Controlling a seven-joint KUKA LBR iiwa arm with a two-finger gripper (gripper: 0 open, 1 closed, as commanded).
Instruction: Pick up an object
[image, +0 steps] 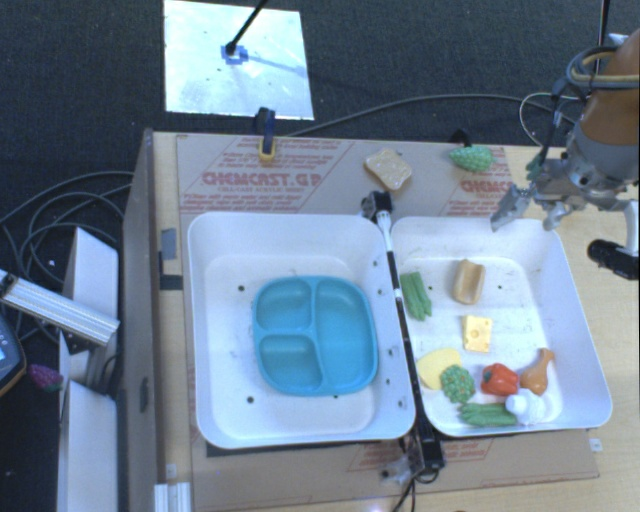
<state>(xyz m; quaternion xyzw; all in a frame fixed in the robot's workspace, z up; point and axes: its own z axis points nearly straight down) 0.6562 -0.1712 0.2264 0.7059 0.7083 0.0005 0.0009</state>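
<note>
Dark carpeted floor, cables trailing at 9 o'clock; worktop (300, 180) covered with printed brown cardboard, bearing two shallow white bins side by side. Left bin (215, 250): one blue divided tray (315, 335), nothing else visible. Right bin (570, 300): toy foods scattered over its 6 o'clock half — green pod (415, 295) at 9 o'clock by the dividing wall, bread roll (468, 281) toward 12 o'clock, cheese cube (478, 333) at centre, yellow slice (436, 366), broccoli floret (458, 383), red pepper (499, 379), drumstick (539, 371), white piece (530, 406) and green beans (487, 414) clustered from 6 to 4 o'clock. Outside the bins, on the cardboard: toast slice (388, 169) and green bumpy piece (472, 158) toward 12 o'clock. Candidate for pickup: bread roll, standing apart from its neighbours. Judged light, stiff moulded plastic, smooth and likely slippery, not fragile; best taken across its narrow width at mid-length. Cheese cube a second option, flat faces offering a surer hold. Clustered items judged harder, touching or nearly so. Arm: entering from 3 o'clock, wrist held high over the right bin's 1 o'clock corner. Gripper (528, 205) pointing down, fingers spread apart, nothing between them, well clear of every object.
</note>
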